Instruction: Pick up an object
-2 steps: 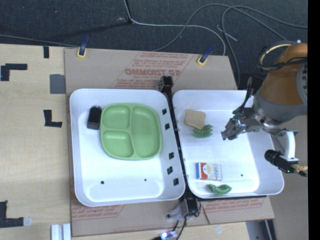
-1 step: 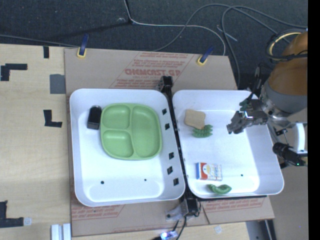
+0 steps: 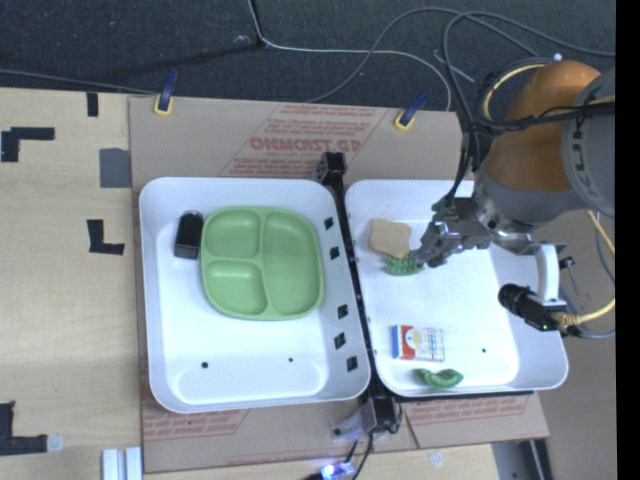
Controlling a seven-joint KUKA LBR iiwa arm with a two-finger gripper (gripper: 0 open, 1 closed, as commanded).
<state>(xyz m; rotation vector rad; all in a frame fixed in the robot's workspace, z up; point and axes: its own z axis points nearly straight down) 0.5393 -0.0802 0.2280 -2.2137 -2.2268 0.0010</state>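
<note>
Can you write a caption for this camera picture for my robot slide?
The robot's hand reaches a small green thing beside a tan block in the right bin.

A pale wooden bench top (image 3: pixel 60 298) is covered by a brown cardboard sheet (image 3: pixel 300 138). Dark carpet (image 3: pixel 120 18) is crossed by thin cables (image 3: pixel 330 48).

Pale wooden counter (image 3: pixel 60 298) with black tape marks, brown cardboard sheet (image 3: pixel 290 138) clamped flat on it, two shallow white bins side by side on the cardboard, left bin (image 3: pixel 165 358), right bin (image 3: pixel 520 363)
</note>
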